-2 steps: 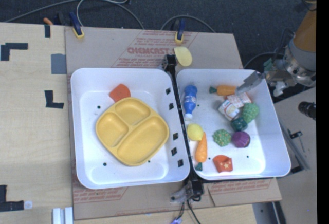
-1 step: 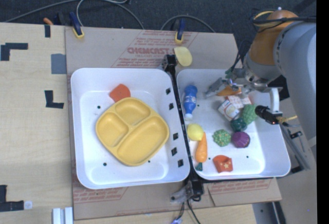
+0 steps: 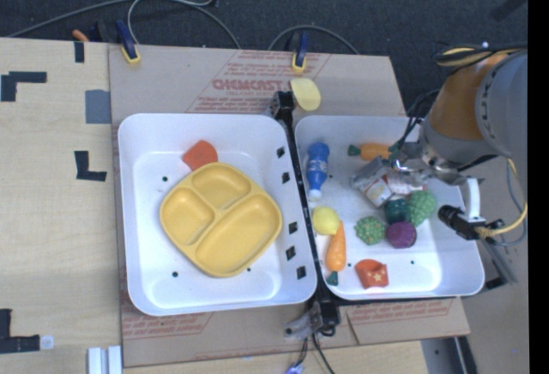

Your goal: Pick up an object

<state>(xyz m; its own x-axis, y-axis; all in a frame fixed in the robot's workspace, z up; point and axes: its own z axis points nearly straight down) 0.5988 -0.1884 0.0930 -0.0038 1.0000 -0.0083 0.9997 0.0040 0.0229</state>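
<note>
**Claw low over the cluster at the right of the right bin**

The claw (image 3: 388,179) sits right of the frame's centre, inside the right bin (image 3: 455,278), with the grey arm and its orange band (image 3: 455,102) reaching in from the right edge. It hangs over a crowded patch of toy food, and the metal of the wrist blurs into what lies under it, so I cannot tell whether the claw is spread or pressed together, nor whether anything sits between its tips.

The task names no particular object, so the nearest pieces matter most. Just below the claw in the frame lies a dark teal piece (image 3: 396,210), with a green broccoli-like piece (image 3: 421,207) touching it on the right, a second green floret (image 3: 370,230) to the lower left and a purple round piece (image 3: 401,234) directly beneath. These four are packed together, touching or nearly so. A small orange carrot piece (image 3: 372,150) lies just above the claw, its long axis running left to right.

Further left in the same bin a blue bottle (image 3: 316,166) lies with its long axis running up and down the frame, near the divider; below it sit a yellow lemon (image 3: 325,220) and a carrot (image 3: 335,247), also lengthwise up-down. A red piece (image 3: 372,274) rests apart near the bottom. The left bin (image 3: 137,218) holds a yellow divided plate (image 3: 220,218) and an orange-red piece (image 3: 199,154).

My judgement: the likeliest target is the teal piece or its neighbours, straight below the claw in the frame, where the crowding may make a clean grip hard.
</note>
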